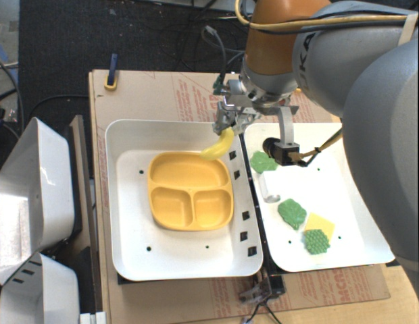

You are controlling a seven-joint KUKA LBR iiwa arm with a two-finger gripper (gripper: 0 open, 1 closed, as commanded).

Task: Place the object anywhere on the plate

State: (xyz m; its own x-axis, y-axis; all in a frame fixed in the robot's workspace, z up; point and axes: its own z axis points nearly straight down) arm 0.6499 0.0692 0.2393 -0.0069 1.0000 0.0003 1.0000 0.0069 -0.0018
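A yellow divided plate (pixel 190 190) lies in the left white bin (pixel 128 201). My gripper (pixel 229 123) hangs over the back right corner of that bin, just above the plate's far right rim. A yellow banana-shaped object (pixel 219 145) dangles from its fingertips, slanting down toward the plate's edge. The gripper is shut on the top end of this banana.
The right bin (pixel 344 201) holds a green leafy piece (pixel 262 162), a green broccoli-like piece (pixel 292 212), a yellow wedge (pixel 322 223), a green knobbly piece (pixel 316 241) and a small white item (pixel 271 198). A black fitting with cable (pixel 282 151) hangs over that bin.
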